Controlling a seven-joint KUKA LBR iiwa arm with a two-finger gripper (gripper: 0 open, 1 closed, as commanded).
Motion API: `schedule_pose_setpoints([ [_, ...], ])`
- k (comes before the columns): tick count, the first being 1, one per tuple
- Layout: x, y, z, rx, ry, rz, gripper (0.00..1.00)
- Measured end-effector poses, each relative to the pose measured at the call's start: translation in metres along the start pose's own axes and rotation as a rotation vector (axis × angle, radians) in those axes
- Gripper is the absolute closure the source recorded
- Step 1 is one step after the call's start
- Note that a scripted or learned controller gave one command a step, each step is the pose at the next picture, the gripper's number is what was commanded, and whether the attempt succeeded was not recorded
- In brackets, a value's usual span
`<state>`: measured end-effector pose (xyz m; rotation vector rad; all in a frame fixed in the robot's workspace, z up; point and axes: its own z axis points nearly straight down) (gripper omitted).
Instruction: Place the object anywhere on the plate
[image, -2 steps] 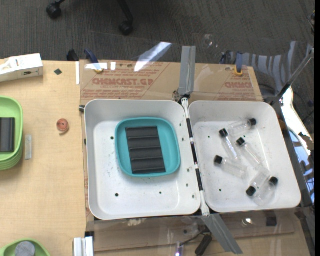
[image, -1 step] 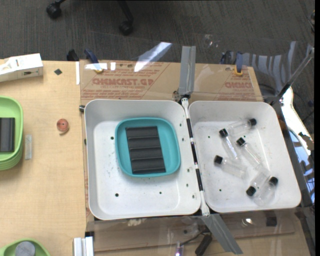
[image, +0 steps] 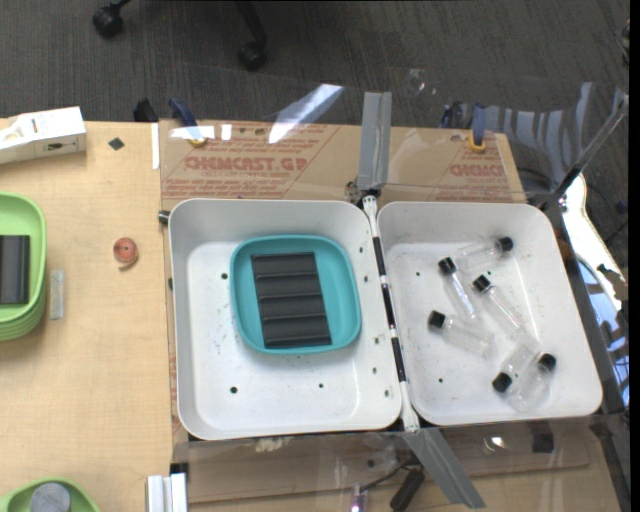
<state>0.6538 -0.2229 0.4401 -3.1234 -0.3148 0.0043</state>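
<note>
While the teal plate (image: 295, 293) with its dark ridged insert sits mid-left bin (image: 200, 330), six clear black-capped vials (image: 470, 300) lie scattered across the right bin (image: 560, 400), toward its right edge.

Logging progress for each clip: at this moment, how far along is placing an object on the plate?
Nothing looks done yet. The square teal plate in the left white bin carries just a dark ribbed insert. Nothing is in hand. The clear plastic vials with black caps, about six, lie scattered in the right white bin. Left: pick one vial, carry it across the divider and set it on the plate.
</note>
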Motion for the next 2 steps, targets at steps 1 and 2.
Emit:
schedule_pose_setpoints([
  [1,-0.0010,-0.0003,0.0018,0.002,-0.003,0.000,0.00],
  [2,-0.0025,-0.0005,0.0021,0.001,-0.005,-0.007,0.00],
])
